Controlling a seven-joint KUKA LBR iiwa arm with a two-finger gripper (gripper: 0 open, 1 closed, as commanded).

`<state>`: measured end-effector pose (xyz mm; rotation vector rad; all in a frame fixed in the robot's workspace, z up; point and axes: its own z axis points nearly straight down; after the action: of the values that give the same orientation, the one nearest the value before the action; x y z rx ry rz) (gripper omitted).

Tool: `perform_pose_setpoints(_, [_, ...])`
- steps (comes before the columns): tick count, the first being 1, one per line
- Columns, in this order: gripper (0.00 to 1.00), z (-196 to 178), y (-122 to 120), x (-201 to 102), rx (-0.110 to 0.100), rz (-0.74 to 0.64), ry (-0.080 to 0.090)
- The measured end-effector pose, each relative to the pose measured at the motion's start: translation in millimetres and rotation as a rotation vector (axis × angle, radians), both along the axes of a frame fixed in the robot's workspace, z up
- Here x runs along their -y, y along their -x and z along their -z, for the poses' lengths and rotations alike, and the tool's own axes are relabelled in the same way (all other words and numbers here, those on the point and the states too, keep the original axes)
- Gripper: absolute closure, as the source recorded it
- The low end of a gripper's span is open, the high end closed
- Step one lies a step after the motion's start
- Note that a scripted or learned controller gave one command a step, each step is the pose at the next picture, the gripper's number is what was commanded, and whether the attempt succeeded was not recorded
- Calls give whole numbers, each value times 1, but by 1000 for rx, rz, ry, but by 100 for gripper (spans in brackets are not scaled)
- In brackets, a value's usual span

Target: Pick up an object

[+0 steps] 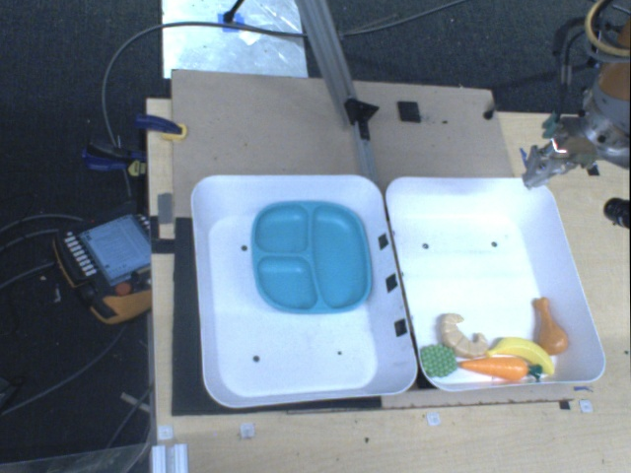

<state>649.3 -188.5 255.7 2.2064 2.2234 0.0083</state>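
Both bins (296, 382) were white. The plate (312, 256) in the left bin was plain light blue. In the right bin (493, 225), the carrot (493, 368) was orange with a green end, the banana (523, 349) yellow, the broccoli (439, 360) green, the drumstick (549, 326) orange-brown, and the curled piece (459, 333) pale tan. The bench (266, 116) was tan, the floor (59, 47) dark blue-black.
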Motion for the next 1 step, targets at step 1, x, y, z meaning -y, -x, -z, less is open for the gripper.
perform_pose_setpoints(1, [100,-5,7,-46,-7,-2,-4])
